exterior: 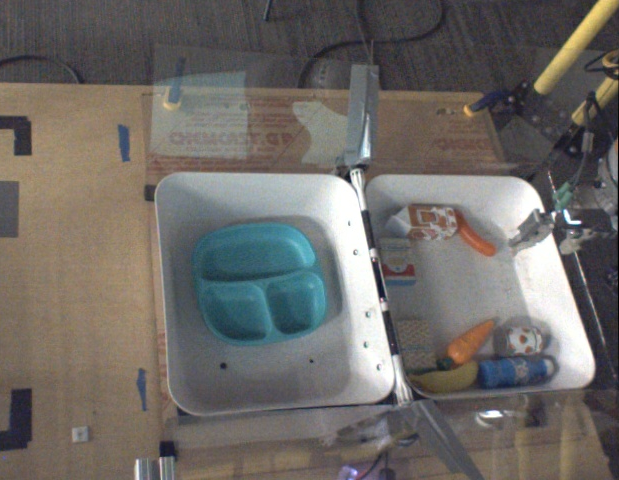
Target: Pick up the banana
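The banana is lying in the right bin, tucked into that bin's near left corner, right against the front wall. A blue bottle is lying on its side just beside the banana, further along the same front wall. An orange carrot is resting at a tilt just behind the banana, its lower end touching or nearly touching it, and a small white cup with orange markings is sitting behind the bottle. A tan woven patch is lying against the bin's left wall, just behind the banana.

Further back along that left wall a small white and red packet is lying flat. Toward the bin's far left corner a white and orange carton is lying, with a second orange piece just beside it.

The gripper is hanging over the right bin's far right edge, well apart from the banana; whether it is parted or closed is impossible to tell, and nothing is showing in its grasp.

In the left bin, a teal divided plate is sitting near the middle.
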You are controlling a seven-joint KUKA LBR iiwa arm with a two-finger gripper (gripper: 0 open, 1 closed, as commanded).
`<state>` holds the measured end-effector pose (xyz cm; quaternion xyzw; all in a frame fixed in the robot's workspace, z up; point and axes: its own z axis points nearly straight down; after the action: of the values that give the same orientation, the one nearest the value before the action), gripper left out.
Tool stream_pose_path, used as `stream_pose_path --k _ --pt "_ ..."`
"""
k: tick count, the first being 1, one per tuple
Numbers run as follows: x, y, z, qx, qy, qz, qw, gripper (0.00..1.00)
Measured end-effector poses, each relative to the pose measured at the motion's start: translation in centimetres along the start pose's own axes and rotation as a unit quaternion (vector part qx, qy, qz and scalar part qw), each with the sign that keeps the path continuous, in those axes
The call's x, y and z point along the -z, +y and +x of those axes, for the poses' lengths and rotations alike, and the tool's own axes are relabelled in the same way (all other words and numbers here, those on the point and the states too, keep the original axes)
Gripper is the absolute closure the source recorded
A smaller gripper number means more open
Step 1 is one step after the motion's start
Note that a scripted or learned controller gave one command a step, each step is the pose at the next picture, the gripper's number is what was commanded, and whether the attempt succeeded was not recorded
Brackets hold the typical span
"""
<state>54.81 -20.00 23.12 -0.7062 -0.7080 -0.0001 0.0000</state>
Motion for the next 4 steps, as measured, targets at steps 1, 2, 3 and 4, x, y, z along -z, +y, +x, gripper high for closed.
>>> stream_pose_path --k 1,2,3,4 --pt "-2.1 8.0 -2.0 -0.008 -0.001 -0.001 1.0 0.0" --pt "-13.8 6.1 4.1 0.048 -0.001 -0.002 0.9988 0.0" --pt "-14.5 11.4 -0.1 0.132 0.0 0.009 0.9912 0.0" --pt "-9.6 12.1 -2.0 -0.004 -0.002 -0.003 1.0 0.0"
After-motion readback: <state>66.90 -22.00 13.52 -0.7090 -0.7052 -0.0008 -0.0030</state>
